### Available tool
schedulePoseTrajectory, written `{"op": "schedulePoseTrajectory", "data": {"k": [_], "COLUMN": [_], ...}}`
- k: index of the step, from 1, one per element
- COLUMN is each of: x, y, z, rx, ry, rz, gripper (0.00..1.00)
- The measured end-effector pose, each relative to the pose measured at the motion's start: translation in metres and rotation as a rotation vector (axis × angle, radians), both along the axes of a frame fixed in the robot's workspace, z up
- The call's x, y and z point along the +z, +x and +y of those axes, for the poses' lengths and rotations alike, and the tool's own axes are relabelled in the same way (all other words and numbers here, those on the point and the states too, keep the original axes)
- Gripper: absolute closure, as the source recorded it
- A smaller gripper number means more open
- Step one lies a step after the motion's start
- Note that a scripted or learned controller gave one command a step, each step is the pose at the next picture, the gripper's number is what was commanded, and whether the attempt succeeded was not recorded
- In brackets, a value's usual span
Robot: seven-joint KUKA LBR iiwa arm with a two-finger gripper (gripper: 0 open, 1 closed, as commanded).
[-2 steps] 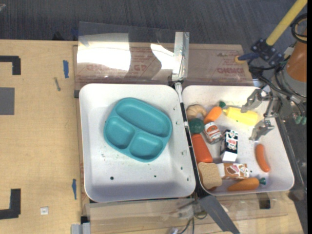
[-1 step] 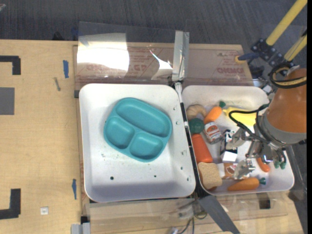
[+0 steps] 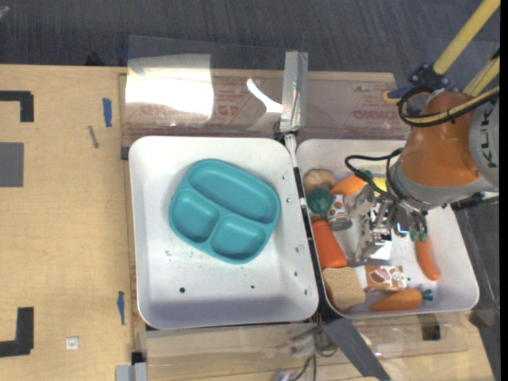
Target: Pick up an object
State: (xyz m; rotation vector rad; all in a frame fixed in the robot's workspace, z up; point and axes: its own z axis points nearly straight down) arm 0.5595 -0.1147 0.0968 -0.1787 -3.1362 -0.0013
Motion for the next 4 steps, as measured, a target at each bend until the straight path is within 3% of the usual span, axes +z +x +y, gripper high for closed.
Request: {"op": "schedulePoseTrajectory", "data": {"k": [1,2,3,4], "x": [0.023,-0.008,0.000,-0.001], "y": [0.080,0.027,-0.058,-0.063], "z": [-0.033,-0.029,-0.028,-0.019], "rx": [-0.178,-0.122,0.027,0.082], "ry": [0.000,-0.002,-0.008,-0.008], "rz": [0.001,-0.013,-0.056,-0.054], "gripper": [0.00,0.00,0.00,0.00]}}
